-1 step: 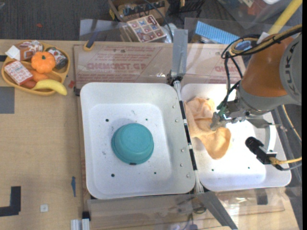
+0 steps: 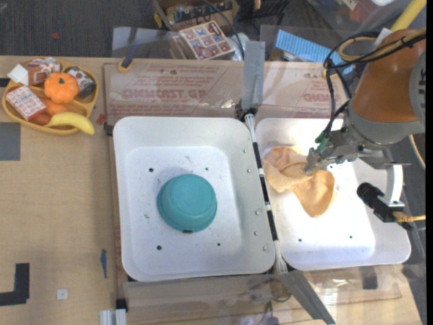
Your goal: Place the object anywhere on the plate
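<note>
Small dark two-finger gripper (image 2: 316, 160) down on the crumpled peach-orange cloth (image 2: 302, 179), tips buried at the cloth's upper middle fold; too small and dark to tell whether closed on fabric, parted, or merely resting there. Fingertips themselves hard to separate from the shadow beneath. Above and to the right, grey wrist block with thin wires, then the broad orange band (image 2: 385, 87) of the arm, partly cut off by the right edge of the view; black cable looping over it. Arm slanting down from the upper right, wrist over the far right part of the right white shallow bin (image 2: 352, 249). Black cylindrical fitting (image 2: 373, 198) with a white bracket just beside the bin's right rim, purpose unclear.

Cloth lying in the right bin's far left part, one lobe near the left rim, another trailing toward the bin's middle; underside hidden.

Round teal plate, looking like an upturned bowl (image 2: 187, 202), sitting alone near the centre of the left white shallow bin (image 2: 135, 147), well apart from the cloth, the two bins' touching rims between them.

At the bench's far left corner, yellow dish of toy food (image 2: 49, 96), contents small and partly overlapping.
</note>
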Action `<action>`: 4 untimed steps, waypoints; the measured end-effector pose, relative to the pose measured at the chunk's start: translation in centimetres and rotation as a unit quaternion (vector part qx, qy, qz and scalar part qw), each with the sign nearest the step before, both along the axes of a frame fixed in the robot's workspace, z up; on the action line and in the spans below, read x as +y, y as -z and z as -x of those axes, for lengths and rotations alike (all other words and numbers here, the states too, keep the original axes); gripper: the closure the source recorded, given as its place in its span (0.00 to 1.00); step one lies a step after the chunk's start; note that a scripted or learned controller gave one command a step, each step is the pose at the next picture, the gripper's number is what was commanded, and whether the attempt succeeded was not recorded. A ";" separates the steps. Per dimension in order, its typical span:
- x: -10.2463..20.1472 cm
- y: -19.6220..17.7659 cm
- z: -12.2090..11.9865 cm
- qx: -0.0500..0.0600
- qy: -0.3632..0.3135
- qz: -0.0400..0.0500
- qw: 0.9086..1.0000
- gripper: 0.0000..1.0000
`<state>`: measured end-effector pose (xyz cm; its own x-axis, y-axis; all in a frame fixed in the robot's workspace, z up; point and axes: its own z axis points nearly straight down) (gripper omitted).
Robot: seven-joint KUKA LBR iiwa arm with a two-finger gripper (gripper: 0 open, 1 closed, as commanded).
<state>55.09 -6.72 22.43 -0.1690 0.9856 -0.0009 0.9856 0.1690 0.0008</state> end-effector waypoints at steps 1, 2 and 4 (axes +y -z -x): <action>5.0 -0.9 -1.3 -0.001 -0.198 0.000 0.980 1.00; 9.3 -1.7 -3.0 -0.002 -0.388 0.001 0.922 1.00; 19.0 -1.2 -6.3 -0.003 -0.643 0.001 0.766 1.00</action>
